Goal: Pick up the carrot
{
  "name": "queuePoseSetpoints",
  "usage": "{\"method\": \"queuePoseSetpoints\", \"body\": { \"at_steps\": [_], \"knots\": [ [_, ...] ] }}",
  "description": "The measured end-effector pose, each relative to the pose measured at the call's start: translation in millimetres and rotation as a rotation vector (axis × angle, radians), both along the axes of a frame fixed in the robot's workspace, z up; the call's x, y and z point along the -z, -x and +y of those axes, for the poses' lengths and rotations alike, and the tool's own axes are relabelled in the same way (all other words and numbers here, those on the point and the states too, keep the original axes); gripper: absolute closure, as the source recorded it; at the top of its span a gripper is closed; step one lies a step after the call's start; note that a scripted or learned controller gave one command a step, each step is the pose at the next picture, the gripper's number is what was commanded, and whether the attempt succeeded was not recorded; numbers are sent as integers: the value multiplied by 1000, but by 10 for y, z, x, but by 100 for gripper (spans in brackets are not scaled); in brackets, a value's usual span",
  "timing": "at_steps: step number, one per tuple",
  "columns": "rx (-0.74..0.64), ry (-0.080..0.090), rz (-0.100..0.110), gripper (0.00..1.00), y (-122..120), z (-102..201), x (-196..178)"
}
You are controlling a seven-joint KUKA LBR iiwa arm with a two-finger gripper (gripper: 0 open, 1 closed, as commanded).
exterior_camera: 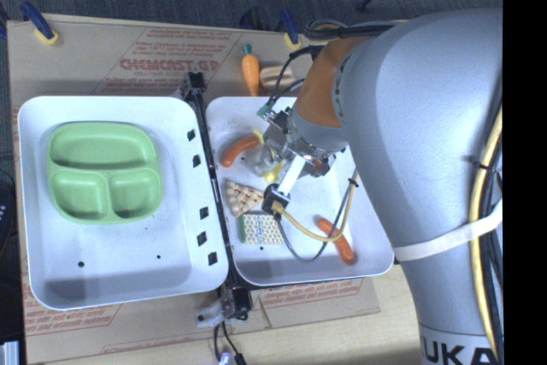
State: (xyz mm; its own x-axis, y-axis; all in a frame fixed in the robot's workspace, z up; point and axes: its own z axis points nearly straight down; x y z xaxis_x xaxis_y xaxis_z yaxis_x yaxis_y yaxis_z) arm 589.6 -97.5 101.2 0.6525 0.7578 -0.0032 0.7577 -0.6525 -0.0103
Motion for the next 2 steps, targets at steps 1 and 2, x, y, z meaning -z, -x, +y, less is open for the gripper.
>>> {"method": "queuePoseSetpoints", "body": {
  "at_steps": [1,2],
  "knots": [
    [193,4,-5,100,208,-393,-967],
    [154,2,-2,100,1142,238,-897]
  ]
}}
